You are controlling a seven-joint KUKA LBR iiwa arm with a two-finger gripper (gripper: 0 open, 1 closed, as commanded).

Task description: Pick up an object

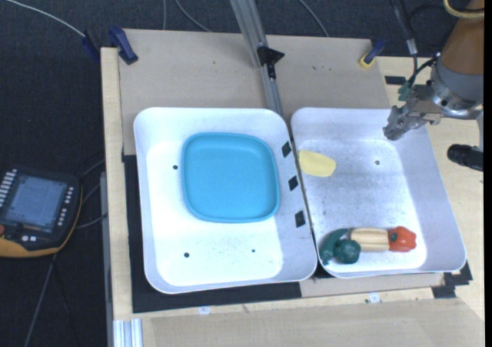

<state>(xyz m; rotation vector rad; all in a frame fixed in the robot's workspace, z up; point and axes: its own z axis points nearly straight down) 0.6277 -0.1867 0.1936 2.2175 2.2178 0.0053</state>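
Fingers (393, 128) drawn together into 1 blunt grey tip, gripping nothing, poised above the far right corner of the right bin (444, 207). Nearest candidate: a pale yellow piece (317, 163), flat, rounded and smooth-looking, lying left and slightly nearer, beside the wall shared by the 2 bins, long axis running roughly left to right. Well apart from that, along the near edge of the same bin, 3 things in a row, touching or nearly so: a dark green lump (340, 249), a tan cylinder (369, 239) lying left to right, and a glossy red piece (401, 239). In the left bin (154, 207), a shallow blue plate (231, 176), matte plastic with rounded corners.
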